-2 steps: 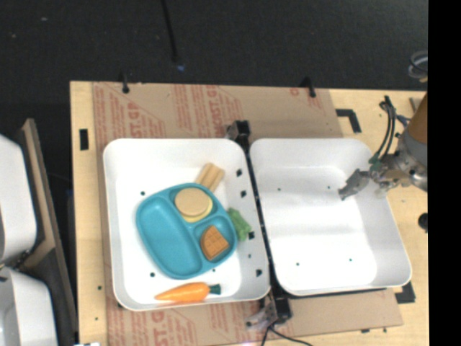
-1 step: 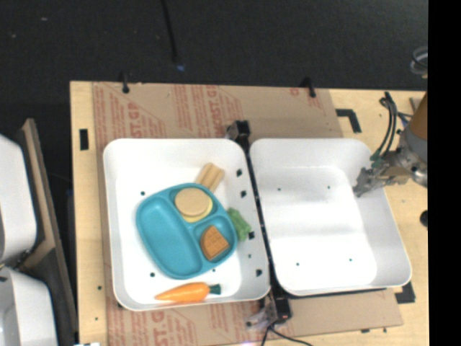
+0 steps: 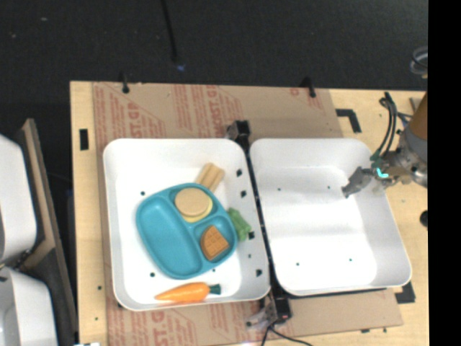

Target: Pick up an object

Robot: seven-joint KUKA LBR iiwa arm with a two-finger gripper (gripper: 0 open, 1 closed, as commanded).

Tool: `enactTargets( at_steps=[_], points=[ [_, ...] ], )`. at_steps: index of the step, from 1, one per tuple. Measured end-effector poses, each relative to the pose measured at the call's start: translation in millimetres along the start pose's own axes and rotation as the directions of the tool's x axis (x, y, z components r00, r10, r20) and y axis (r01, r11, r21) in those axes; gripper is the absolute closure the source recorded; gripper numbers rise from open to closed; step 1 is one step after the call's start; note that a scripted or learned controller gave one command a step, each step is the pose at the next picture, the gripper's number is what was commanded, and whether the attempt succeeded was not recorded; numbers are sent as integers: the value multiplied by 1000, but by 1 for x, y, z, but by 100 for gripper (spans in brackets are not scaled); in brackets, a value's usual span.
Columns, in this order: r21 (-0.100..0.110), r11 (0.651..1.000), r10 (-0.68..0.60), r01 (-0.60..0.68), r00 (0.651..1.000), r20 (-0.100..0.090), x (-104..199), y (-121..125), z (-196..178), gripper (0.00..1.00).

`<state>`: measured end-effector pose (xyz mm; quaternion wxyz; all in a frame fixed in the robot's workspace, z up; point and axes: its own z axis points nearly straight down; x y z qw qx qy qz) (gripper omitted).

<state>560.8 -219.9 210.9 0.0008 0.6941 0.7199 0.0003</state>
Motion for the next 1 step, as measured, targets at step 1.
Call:
enactTargets(
  at_steps=[1],
  points=[
    [2, 997, 80, -80, 997, 0, 0, -51, 31, 0]
  ],
)
